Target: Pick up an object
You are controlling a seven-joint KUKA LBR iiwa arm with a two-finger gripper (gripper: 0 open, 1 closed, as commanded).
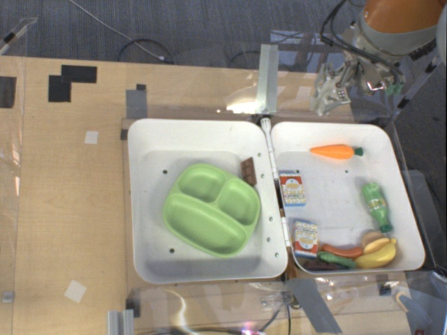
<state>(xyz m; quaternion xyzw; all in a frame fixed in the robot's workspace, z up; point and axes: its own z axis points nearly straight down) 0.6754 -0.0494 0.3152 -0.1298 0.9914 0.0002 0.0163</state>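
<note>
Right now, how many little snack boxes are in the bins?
2. One small red-white-and-blue cardboard box lies in the right white bin beside the middle divider. The other small box lies nearer the front, touching the toy food pile, which could hide more.

Divided plate (212, 210) in left bin (150, 145), carrot (333, 152), bottle (376, 205), banana (378, 254) in right bin (391, 149)

You have two white bins (140, 187), one green divided plate (211, 208) and two small cartons (292, 190). Also count one carrot (333, 152), one green bottle (375, 205), one banana (378, 255).
</note>
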